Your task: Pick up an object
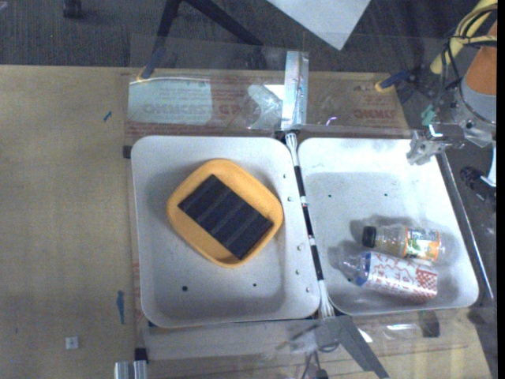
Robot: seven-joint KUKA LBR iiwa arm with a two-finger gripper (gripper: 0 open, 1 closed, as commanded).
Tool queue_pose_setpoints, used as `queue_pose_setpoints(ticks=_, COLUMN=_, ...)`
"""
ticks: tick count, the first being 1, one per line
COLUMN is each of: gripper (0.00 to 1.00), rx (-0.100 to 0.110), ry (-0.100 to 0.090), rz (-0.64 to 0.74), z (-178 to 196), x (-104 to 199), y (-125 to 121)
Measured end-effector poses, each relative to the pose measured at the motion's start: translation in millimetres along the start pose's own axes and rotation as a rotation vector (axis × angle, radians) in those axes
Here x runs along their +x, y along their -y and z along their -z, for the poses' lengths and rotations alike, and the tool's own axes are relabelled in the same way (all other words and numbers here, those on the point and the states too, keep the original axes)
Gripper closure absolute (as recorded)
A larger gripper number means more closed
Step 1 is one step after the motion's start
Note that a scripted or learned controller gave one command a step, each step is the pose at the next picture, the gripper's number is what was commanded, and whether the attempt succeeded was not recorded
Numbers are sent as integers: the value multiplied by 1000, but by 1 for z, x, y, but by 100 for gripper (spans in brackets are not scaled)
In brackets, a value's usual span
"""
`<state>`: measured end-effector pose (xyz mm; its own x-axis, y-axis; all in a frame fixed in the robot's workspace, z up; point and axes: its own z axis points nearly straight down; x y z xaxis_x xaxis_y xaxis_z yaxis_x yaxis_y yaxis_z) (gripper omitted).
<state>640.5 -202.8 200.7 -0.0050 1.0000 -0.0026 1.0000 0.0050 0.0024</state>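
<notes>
Two objects lie close together in the near half of the right shallow white bin (347, 164). One is a small clear plastic bottle with a dark cap and an orange-and-green label (402, 242); the other, just nearer the camera and about touching it, is a clear bottle with a blue cap and a red-and-white patterned wrap (390, 275). Both lie on their sides with the long axis running left to right, caps pointing left; the patterned one tilts slightly, its cap end a little farther than its base.

The patterned bottle sits near the bin's near wall, and both bases come fairly close to the right wall. The far half of this bin is bare white floor — open room above and to the left of the pair.

In the left white bin (150, 275) a rounded yellow-orange tray holding a dark ribbed rectangular panel (225, 212) rests at a slant near the middle.

The grey gripper (422, 142) hangs over the right bin's far right corner, well apart from the bottles — whether it is open or closed cannot be made out
</notes>
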Motion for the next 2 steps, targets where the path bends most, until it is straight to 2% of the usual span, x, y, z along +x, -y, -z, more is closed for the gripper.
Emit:
queue_pose_setpoints(ticks=1, gripper=0, rx=4, ry=-3, rz=111, z=-36, x=9, y=31)
queue_pose_setpoints(ticks=2, gripper=0, rx=1, ry=-3, rz=236, z=-80, x=-18, y=97)
